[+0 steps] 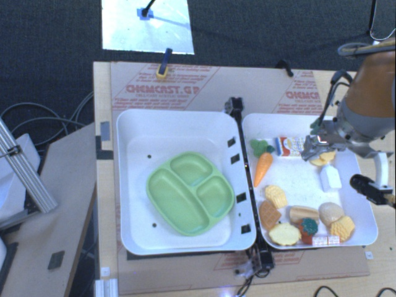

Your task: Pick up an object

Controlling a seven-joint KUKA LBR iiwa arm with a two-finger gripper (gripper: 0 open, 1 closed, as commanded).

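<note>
The pale wooden surface (pixel 185 79) carries two shallow white bins. The left white bin (pixel 133 135) holds a light green three-compartment plastic tray (pixel 189 193); the right white bin (pixel 365 224) holds the toy food any pick must come from.

The grey arm with its orange band (pixel 374 85) reaches in from the right, and its end effector (pixel 317 142) sits low over the bin's upper part, near a small red-and-white carton (pixel 288 146) and just beside a pale yellow piece (pixel 323 159). I cannot tell how it is set or whether anything is in it.

The risk I see is crowding. The orange plastic carrot (pixel 262 167) lies against the divider between the bins, so a descent there could strike the wall. The white block (pixel 330 178) lies flat and may slide away. Along the near edge, the tan bread-like slices (pixel 271 206) and the yellow round piece (pixel 284 234) lie touching their neighbours, so a closing grip could catch two or nudge both aside.
</note>
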